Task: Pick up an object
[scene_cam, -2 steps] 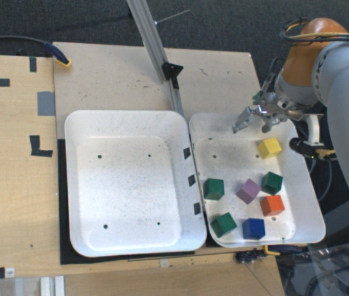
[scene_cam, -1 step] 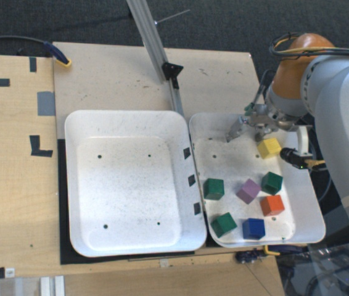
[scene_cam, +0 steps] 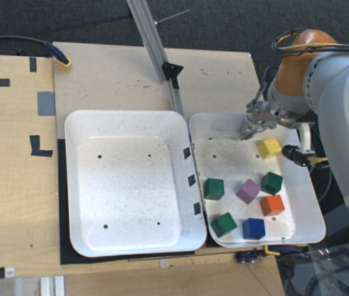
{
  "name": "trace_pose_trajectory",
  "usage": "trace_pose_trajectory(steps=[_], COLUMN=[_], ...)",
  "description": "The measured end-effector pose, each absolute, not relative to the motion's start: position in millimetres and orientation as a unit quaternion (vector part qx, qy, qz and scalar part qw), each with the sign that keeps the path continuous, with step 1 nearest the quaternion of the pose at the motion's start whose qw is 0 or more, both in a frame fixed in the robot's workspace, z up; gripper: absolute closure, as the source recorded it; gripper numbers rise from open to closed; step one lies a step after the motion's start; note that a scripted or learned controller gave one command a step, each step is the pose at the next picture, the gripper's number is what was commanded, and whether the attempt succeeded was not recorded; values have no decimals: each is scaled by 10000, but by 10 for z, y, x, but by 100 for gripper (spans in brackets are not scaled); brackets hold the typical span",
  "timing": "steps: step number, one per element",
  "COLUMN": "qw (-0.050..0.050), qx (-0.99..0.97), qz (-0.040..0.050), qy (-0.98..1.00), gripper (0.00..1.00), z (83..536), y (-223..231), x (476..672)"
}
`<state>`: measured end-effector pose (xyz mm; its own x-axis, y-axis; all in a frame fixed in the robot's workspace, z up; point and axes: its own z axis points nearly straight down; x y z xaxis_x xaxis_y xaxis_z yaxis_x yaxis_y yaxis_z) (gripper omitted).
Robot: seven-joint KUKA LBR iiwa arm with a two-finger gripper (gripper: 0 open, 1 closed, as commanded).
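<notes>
Hovered, metal two-finger gripper (scene_cam: 250, 128) over right white bin (scene_cam: 224, 134), grip state unclear; best centred squarely above small yellow cube (scene_cam: 269, 147) before descending.

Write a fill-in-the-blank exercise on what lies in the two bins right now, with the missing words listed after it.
1. All the blocks lie in the ____ bin as the camera sees it.
2. The block nearest the end effector is ____ in colour.
3. The number of green blocks in that bin is ____.
4. The orange block sits just above the ____ block.

Missing words: right; yellow; three; blue
</notes>
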<state>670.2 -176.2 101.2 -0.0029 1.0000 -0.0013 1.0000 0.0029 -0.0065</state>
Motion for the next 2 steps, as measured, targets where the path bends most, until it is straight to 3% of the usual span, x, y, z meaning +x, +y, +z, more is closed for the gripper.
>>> trace_pose_trajectory(steps=[2], qw=[-22], qx=[-7066], qz=[-13], qy=[-7076], gripper=[100], z=[2072], y=[-1677], x=[6660])
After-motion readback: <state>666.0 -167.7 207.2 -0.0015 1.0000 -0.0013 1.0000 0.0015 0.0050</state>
